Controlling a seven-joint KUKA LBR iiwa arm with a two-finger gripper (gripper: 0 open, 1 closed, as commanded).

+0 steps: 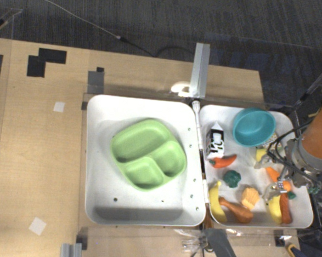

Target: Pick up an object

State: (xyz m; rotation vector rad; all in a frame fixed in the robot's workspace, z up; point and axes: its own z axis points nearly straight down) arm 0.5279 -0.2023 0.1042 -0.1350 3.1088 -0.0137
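The right bin (307, 218) holds several toy foods: a teal bowl (253, 127), a white and black carton (216, 141), an orange-red carrot (223, 161), a dark green piece (232, 178), a yellow banana (215, 200), a brown sausage (239, 210) and a tan block (249, 197). My gripper (282, 185) reaches in from the right, low over that bin's right side. It hangs just above a yellow and orange pair of items (281, 209) and beside a small orange piece (271, 173). The wrist and cables hide what lies directly under it.
The left bin (95, 203) carries a green divided plate (148, 153). A metal post (199, 70) rises behind the divider between the bins. A small yellow item (261, 155) lies below the bowl. The wooden bench (32, 160) stretches out to the left.
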